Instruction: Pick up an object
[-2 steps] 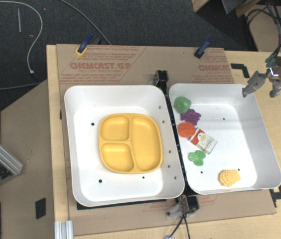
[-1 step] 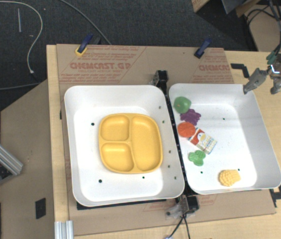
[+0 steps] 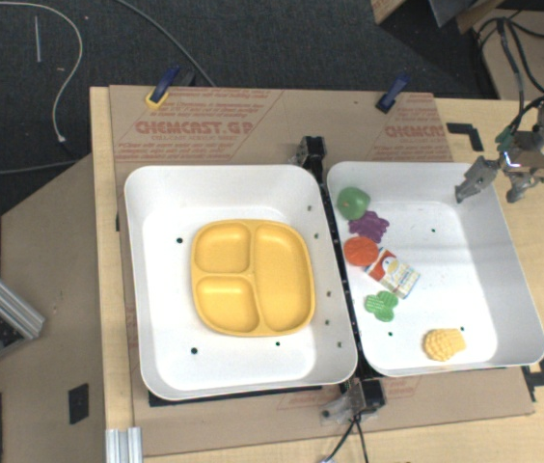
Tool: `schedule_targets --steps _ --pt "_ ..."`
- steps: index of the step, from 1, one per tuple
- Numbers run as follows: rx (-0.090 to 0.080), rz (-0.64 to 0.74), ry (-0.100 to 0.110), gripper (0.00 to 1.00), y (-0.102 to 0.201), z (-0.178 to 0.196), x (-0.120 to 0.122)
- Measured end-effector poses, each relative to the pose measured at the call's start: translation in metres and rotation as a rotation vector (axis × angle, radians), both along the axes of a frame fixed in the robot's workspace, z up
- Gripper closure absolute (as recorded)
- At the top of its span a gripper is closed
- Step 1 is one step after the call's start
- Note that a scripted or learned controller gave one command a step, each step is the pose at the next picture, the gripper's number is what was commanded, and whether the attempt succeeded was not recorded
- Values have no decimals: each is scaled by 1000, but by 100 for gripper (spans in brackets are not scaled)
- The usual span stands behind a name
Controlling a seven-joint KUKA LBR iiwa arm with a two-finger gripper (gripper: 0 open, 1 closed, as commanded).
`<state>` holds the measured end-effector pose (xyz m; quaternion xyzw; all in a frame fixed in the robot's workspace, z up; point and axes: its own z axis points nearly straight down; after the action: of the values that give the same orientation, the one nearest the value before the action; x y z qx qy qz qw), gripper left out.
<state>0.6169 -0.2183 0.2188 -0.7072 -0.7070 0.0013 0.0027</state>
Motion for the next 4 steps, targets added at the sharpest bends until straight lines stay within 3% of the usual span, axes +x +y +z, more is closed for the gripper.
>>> schedule_targets --steps 1,2,3,4 --pt "0 1 0 0 3 -51 -10" --pt "0 1 0 0 -3 -98 -5" --pt "-1 1 -7 100 -3 -83 -3" --pt "-4 1 -12 100 -3 -38 -5"
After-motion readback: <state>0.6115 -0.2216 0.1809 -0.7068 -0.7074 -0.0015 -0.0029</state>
